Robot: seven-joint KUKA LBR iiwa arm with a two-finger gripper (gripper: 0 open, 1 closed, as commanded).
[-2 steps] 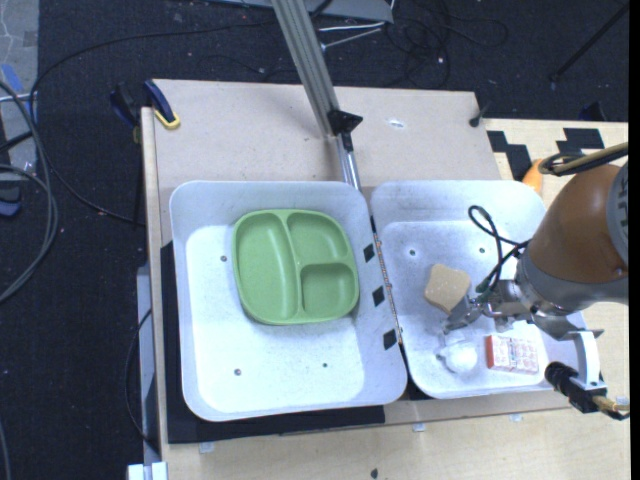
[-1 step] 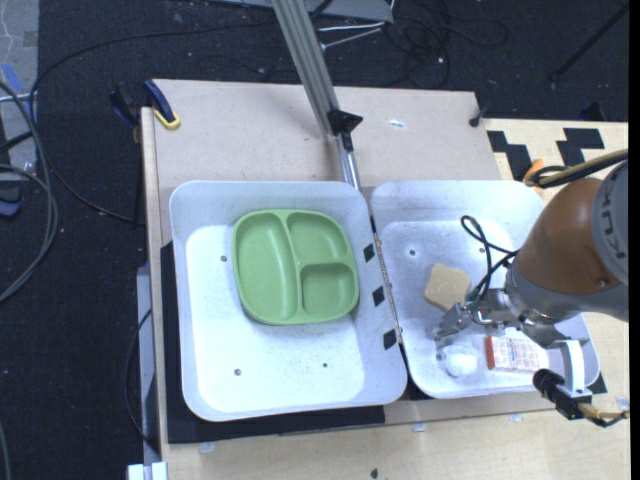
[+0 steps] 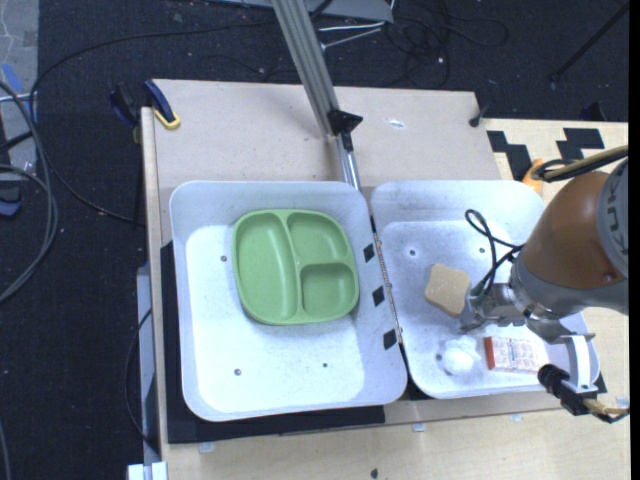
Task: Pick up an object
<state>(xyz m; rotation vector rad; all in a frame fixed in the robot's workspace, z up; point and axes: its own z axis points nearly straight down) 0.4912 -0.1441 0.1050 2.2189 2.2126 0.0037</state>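
1. Jaws (image 3: 478, 313): low in the right bin (image 3: 415, 243), mostly hidden under the wrist. Can't tell whether they are open or closed, and nothing is visible between them.
2. Nearest candidate: tan sponge-like block (image 3: 447, 288), just beside the jaws on their left, touching or nearly so. Contact can't be resolved.
3. Risk: the jaws look offset to the block's right edge, so closing likely clips a corner and pushes it away instead of gripping.
4. White round object (image 3: 458, 359) sits near the jaws on the front side. Red-and-white packet (image 3: 513, 352) lies beside it, under the arm. Risk: the wrist could sweep or pin either one on descent.
5. Black cable (image 3: 484, 238) loops just behind the jaws and may snag.
6. Green divided plate (image 3: 297, 266) is well apart to the left, in the left bin (image 3: 205, 368) on the table (image 3: 250, 128); not in play.
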